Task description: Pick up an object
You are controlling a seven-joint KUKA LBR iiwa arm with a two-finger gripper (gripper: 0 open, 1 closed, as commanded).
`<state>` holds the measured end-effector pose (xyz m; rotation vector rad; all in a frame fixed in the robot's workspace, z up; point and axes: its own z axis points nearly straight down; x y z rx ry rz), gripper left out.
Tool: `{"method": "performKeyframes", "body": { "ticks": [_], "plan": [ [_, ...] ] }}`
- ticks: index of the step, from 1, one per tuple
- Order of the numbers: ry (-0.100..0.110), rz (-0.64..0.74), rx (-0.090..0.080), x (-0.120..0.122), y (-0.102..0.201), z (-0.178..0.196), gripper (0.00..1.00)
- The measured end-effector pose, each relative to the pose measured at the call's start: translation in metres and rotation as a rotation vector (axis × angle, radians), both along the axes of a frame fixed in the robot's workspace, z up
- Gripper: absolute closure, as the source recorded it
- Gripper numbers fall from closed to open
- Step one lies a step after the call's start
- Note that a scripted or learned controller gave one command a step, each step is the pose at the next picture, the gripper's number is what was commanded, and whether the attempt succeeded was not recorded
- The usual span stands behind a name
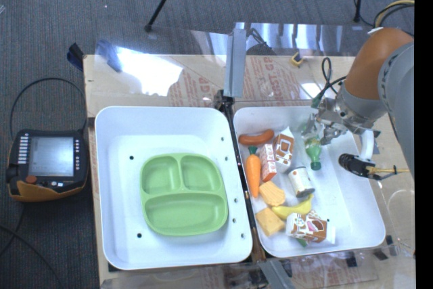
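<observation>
The right bin (358, 213) holds a heap of toy food: a red sausage (256, 137), a small red-and-white carton (283, 147), a carrot (253, 174), a green bottle (314, 153), a can (300, 180), a banana (295, 208), cheese wedges (271, 193) and a second carton (310, 229). My gripper (316, 129) hangs over the back of this bin, just above the green bottle's top. I see nothing lifted off the pile.
A green divided plate (183, 194) lies in the left bin (118, 145). A metal post (235, 68) rises behind the wall between the bins. A handheld control pendant (47, 164) lies on the floor to the left.
</observation>
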<state>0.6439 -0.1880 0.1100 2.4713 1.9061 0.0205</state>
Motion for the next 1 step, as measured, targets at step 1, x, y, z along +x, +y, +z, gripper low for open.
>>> {"method": "performKeyframes", "body": {
  "ticks": [1],
  "plan": [
    [0.026,-0.064,0.010,-0.0324,0.0691,0.1164,1.00]
  ]
}}
